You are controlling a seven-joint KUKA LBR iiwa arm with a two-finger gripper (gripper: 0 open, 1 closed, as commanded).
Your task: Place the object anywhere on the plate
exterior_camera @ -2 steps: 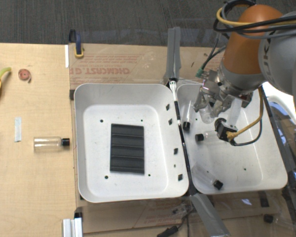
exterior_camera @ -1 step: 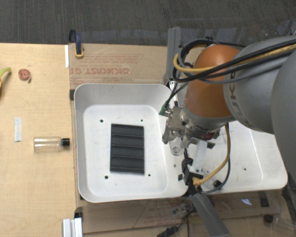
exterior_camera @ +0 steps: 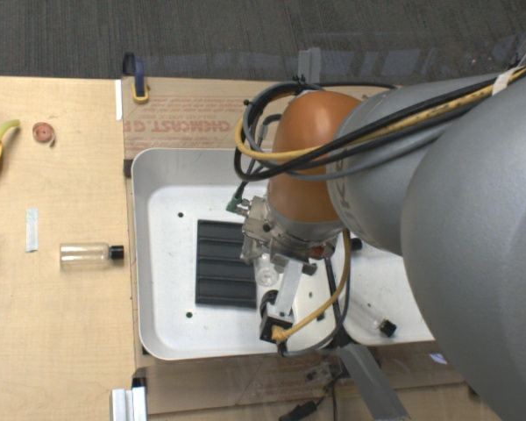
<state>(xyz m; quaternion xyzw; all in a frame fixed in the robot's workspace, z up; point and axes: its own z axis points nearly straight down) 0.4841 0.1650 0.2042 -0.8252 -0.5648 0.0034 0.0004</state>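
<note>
1. Nearest us, we see the white bin [exterior_camera: 158,323] on the wooden surface [exterior_camera: 53,323], its rounded front rim close to the lower edge.
2. Inside it lies a black ribbed plate [exterior_camera: 219,266], flat on the bin floor.
3. Over the plate's right edge hangs the hand [exterior_camera: 267,274], with something clear and glassy at its tip; we cannot tell whether it is apart or together, nor whether it grips that thing.
4. Above it bulges the arm's orange band [exterior_camera: 311,147], looped by black and yellow cables [exterior_camera: 263,147].
5. Left, well apart from the bin, a clear bottle with a black cap [exterior_camera: 89,253] lies on its side.
6. Farther back sits a small reddish disc [exterior_camera: 42,132].
</note>
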